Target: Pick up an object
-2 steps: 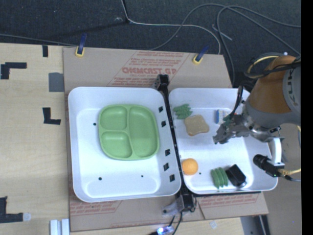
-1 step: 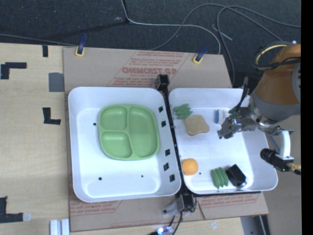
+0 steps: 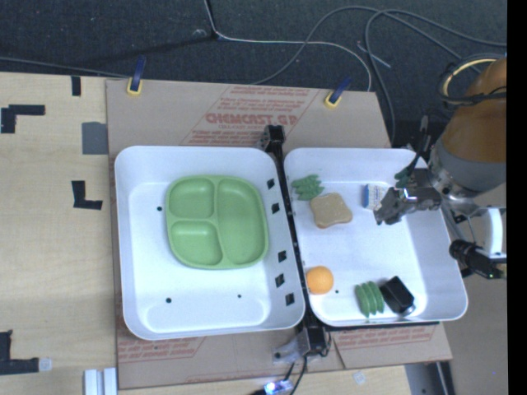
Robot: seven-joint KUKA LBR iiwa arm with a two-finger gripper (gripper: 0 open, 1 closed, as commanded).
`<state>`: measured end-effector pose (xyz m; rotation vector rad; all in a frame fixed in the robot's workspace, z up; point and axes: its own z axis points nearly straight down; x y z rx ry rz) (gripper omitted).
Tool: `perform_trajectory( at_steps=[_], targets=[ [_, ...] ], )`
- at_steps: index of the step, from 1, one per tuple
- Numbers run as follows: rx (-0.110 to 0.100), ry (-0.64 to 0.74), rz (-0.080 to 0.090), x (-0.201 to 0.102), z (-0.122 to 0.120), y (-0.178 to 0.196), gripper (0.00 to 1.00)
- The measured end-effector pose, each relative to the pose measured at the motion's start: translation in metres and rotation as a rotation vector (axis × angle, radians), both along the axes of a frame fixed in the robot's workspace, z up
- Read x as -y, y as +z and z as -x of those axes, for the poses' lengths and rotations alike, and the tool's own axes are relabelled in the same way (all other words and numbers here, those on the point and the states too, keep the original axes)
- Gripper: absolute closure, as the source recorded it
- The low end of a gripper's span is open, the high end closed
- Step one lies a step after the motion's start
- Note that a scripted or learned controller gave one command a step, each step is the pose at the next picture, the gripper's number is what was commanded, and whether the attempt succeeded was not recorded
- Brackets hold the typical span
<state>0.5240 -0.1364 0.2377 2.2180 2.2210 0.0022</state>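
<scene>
The gripper (image 3: 394, 206) hangs low over the right bin (image 3: 428, 303), beside a small blue item (image 3: 372, 194), presumably to grab it; its grasp I cannot tell.

Two white bins (image 3: 132, 220), one green divided plate (image 3: 218, 222), one orange (image 3: 319, 281), one bread slice (image 3: 331, 210), two green items (image 3: 307, 187), one black object (image 3: 398, 295).

Wooden bench (image 3: 49, 245) under cardboard sheet (image 3: 247, 113), dark carpet (image 3: 99, 15) behind.

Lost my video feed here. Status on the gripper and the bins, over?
Gripper over right bin, nothing seen between its fingers. Blue-white item close beside it. Bread slice, orange ball, green and black pieces lie loose. Green tray in left bin.
</scene>
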Motion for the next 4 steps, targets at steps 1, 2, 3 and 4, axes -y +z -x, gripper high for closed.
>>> perform_trajectory(
  at_steps=[1, 2, 3, 4],
  targets=[
    [-0.003, 0.005, -0.002, -0.054, -0.001, 0.007, 1.0],
    [-0.004, 0.006, -0.003, -0.107, 0.006, 0.012, 1.0],
    [-0.006, 0.005, -0.002, -0.164, 0.01, -0.005, 1.0],
    [-0.007, 0.004, -0.001, -0.209, 0.011, -0.014, 1.0]
  ],
)
